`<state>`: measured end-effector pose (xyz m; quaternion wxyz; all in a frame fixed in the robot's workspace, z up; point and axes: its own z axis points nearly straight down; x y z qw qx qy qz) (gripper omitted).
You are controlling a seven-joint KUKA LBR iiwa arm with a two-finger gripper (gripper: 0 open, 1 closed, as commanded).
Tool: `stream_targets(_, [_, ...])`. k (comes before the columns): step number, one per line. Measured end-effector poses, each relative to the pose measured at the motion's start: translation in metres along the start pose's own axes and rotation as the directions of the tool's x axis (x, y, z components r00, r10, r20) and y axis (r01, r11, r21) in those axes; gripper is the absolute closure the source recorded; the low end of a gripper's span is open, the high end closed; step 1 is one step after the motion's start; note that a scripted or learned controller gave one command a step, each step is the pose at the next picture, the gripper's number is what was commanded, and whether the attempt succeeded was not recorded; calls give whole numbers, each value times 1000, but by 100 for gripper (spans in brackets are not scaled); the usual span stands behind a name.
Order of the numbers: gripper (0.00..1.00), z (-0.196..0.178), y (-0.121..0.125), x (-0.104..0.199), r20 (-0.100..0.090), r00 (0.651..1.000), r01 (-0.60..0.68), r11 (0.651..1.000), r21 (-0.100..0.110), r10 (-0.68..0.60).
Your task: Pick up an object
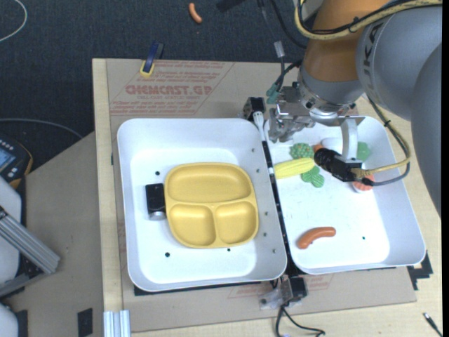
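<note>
My gripper (283, 130) hangs over the far left corner of the right bin (393, 223), close to the wall between the two bins. Just in front of it lie a yellow corn cob (295, 166) and a green leafy piece (302, 151). Another green piece (315, 180) touches the cob's near side. A brown sausage (316, 236) lies alone toward the bin's front. Beside the wrist I see a green item (362, 150) and a red-orange item (363, 184), both partly hidden. Nothing shows in the gripper.
The left bin (133, 153) holds a yellow divided plate (209, 203) with a black block (155, 198) against its left edge. A blue and yellow clip (150, 60) lies on the cardboard behind the bins. An orange bit (195, 12) is on the dark floor.
</note>
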<state>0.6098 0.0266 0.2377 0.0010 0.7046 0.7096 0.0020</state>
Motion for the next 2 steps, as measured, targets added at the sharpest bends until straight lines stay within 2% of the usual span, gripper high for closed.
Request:
stream_targets(1, [100,24,9,25,1,1000,-4,1000,7,4])
stream_targets(2, [100,10,-1,16,1,1000,-8,1000,7,8])
